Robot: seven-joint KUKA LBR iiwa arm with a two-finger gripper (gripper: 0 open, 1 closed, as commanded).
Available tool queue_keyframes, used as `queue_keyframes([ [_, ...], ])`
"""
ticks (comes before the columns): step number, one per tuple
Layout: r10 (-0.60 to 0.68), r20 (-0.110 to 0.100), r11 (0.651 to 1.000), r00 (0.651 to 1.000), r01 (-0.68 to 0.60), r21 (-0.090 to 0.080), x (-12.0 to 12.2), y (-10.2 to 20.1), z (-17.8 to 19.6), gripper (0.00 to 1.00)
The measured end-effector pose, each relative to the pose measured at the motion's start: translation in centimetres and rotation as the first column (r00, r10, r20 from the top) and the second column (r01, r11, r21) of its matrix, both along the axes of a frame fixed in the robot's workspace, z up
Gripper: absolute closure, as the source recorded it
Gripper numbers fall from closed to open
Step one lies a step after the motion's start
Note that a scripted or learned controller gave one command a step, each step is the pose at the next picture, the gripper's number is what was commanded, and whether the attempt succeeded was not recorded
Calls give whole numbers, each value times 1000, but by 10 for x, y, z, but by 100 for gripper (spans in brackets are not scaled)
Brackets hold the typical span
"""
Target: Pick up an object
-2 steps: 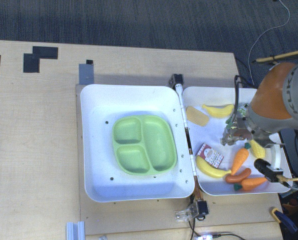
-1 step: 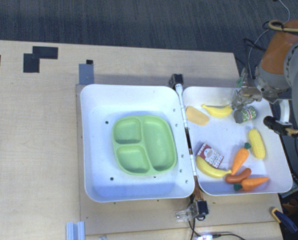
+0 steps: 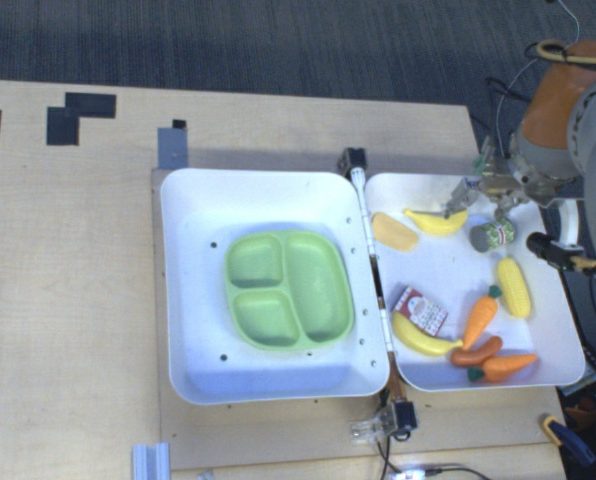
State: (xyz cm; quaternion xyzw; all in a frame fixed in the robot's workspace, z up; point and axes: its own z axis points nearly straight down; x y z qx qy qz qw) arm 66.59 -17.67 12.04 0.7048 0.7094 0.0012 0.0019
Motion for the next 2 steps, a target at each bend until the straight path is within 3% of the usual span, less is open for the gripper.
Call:
queue_keyframes([
  [1,-2,-1,1000,1000,2,0,-42,-9,-35,0],
  [2,4,5,1000,1000,-4,-1,-40,-8,-22,100],
])
